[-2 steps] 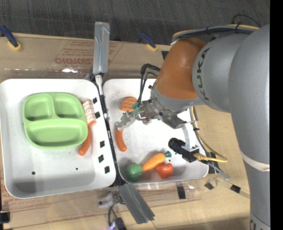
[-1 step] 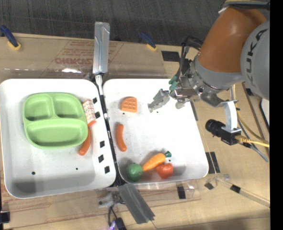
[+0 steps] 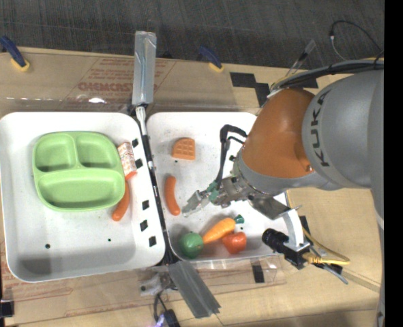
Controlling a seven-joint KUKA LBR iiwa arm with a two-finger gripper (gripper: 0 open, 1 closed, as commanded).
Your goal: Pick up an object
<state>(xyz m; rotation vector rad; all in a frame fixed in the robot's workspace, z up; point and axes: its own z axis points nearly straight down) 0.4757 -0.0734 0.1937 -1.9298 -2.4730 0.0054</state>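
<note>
1. Two white bins side by side on a cardboard-covered bench; left bin, right bin.
2. Arm comes in from the right, grey with an orange band, over the right bin's right half.
3. Gripper points left, low over the right bin floor, near mid-bin.
4. Fingers: cannot tell whether spread or closed; tips are small and blurred. Nothing visibly between them.
5. Orange sausage lies on the right bin floor just left of the gripper tip, long axis roughly up-down in the view. Touching or not: cannot tell.
6. Waffle-like tan piece sits in the right bin's upper part, apart from the gripper.
7. Carrot lies tilted near the right bin's lower edge, below the gripper.
8. Green round item just left of the carrot; red tomato-like item just right of it, under the carrot's top end.
9. Left bin holds a green divided tray, three compartments.
10. Small striped packet rests against the tray's right edge.
11. Second orange sausage lies at the tray's lower right corner, tilted.
</note>
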